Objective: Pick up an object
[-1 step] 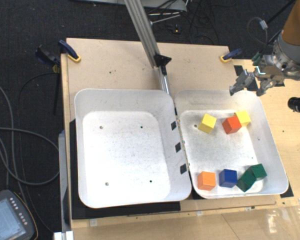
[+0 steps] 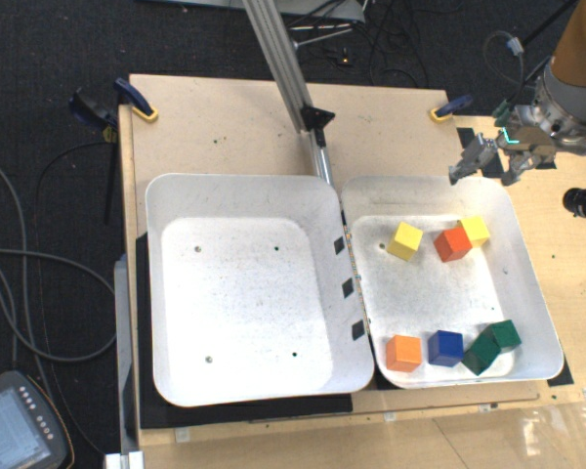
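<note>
The right bin (image 2: 523,262) holds several small blocks. A yellow block (image 2: 405,240), a red-orange block (image 2: 452,243) and a second yellow block (image 2: 475,230) lie near its far side. Along its near edge sit an orange block (image 2: 403,353), a blue block (image 2: 446,348) and two dark green blocks (image 2: 491,345) touching each other. My gripper (image 2: 481,163) hangs above the far right corner of this bin, beyond the blocks. Its fingers stand apart and nothing is between them.
The left bin (image 2: 176,213) lies beside the right one. A slanted metal pole (image 2: 278,52) runs from the back down to the gap between the bins. Clamps (image 2: 137,101) sit at the bench's far corners.
</note>
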`<state>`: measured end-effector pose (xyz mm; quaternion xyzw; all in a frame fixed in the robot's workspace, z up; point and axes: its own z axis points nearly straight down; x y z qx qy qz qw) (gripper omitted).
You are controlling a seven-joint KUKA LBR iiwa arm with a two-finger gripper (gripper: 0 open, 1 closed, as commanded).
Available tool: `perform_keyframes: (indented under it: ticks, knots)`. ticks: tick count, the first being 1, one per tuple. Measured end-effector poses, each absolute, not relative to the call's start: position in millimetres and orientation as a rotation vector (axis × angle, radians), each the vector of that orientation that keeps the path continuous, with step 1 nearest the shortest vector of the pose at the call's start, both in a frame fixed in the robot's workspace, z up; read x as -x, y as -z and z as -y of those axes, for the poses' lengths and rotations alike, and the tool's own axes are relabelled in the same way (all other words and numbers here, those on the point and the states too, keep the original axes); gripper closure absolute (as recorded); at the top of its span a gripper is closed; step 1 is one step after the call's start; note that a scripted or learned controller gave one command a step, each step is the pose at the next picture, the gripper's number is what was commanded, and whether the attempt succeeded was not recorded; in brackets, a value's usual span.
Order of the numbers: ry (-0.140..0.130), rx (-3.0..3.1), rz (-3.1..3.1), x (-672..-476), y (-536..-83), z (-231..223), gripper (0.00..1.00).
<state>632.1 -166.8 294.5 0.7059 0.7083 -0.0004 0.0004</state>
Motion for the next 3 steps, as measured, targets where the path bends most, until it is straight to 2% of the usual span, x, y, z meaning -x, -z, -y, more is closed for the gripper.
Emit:
perform_keyframes:
  ticks: [1, 3]
  knots:
    - [0.006, -2.226, -2.223, -633.9, -232, 172, 0.0]
    - [0.004, -2.22, -2.226, -640.5, -144, 166, 0.0]
